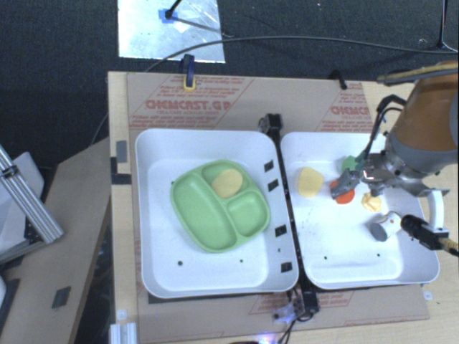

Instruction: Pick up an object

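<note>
Looking in from the near rim of the right bin (pixel 358 282), I first meet a small grey lump (pixel 377 231) with a white bit against it. Just past that lies a little yellow piece (pixel 371 203). A step farther in sits the orange piece (pixel 346 197), low and rounded, roughly mid-bin and toward the arm's side. The gripper (pixel 346 185) hangs right over it, touching it or nearly so. From here I can't tell whether the gripper is spread or closed, and nothing is plainly held.

That orange piece looks like the one being tried for. I'd guess it is a light toy-food sort of thing, smooth and a bit slippery, stiff enough not to crush. It is small and sits low, so it could skid on the slick white floor if nudged from one side. The best hold would be across its middle, squarely from above, keeping clear of the yellow piece just beside it.

Behind the gripper a green piece (pixel 349 163) peeks out, and a pale yellow lump (pixel 310 182) rests well apart, toward the divider. In the left bin (pixel 208 282) a green divided plate (pixel 208 221) carries a yellow chunk (pixel 227 183) in its far compartment. Farthest off, a blue and yellow clamp (pixel 188 72) grips the board's back edge.
</note>
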